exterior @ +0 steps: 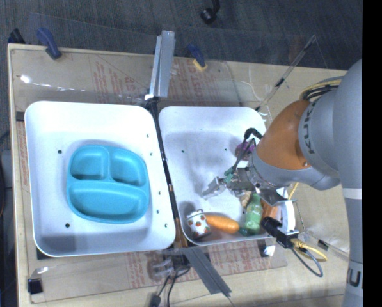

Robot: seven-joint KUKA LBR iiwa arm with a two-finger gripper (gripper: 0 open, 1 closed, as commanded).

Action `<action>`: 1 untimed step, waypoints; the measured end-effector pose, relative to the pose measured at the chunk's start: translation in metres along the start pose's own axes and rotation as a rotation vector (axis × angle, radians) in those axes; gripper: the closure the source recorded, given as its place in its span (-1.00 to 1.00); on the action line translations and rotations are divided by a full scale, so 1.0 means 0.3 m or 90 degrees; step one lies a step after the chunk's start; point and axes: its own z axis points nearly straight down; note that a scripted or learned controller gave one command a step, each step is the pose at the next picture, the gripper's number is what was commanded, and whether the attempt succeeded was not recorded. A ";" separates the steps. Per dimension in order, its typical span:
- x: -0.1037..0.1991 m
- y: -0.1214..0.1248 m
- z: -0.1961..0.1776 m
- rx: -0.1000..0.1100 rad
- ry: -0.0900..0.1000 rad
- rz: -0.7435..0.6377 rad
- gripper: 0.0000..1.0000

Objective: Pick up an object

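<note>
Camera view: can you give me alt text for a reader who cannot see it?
A grey and orange arm reaches from the right into the right bin, its gripper low over the bin floor. A carrot, a green bottle and a small ball lie along the near wall. The left bin holds a blue tray.

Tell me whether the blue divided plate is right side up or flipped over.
Right side up: the blue divided plate lies flat in the left bin, its three compartments facing up.
</note>
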 end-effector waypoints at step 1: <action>-0.041 0.194 0.002 0.000 0.000 0.002 -1.00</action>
